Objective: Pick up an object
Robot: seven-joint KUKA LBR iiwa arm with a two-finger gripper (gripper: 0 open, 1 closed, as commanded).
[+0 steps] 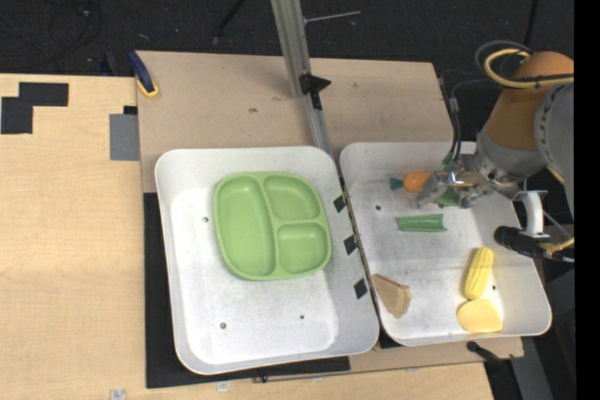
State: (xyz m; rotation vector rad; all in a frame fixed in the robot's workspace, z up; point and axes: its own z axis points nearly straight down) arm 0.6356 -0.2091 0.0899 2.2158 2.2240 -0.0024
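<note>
Approach step: hand low over right bin by carrot, grip state unclear; next, close and lift.

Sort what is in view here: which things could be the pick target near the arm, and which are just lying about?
Job in hand:
- tool, low over the right white bin
- small orange piece, beside it
- flat green strip, just below it

Lying about:
- yellow corn cob
- yellow rounded lump
- tan wedge
- green three-compartment plate in the left white bin
</note>
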